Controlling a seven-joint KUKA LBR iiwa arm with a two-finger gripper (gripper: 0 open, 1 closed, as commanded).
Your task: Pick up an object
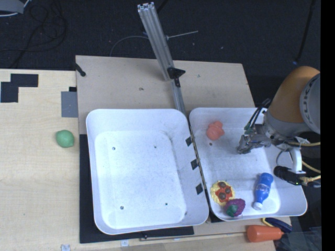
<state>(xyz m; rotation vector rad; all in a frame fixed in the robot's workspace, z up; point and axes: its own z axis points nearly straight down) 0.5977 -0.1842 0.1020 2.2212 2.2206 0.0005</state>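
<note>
The right bin (238, 116) holds a pinkish-red lump (214, 130) near its back left, a blue bottle (263, 190) at the front right, a yellow toy with red spots (222, 191) and a purple-and-green piece (235, 207) at the front. My gripper (245, 148) hangs low over the middle of this bin, to the right of the pink lump and apart from it. Nothing shows between its fingertips.
The left bin (104, 120) lies beside the right one. A green ball (65, 138) rests on the bench at far left. An orange object (263, 232) lies in front of the right bin. A metal post (159, 38) slants up behind the bins.
</note>
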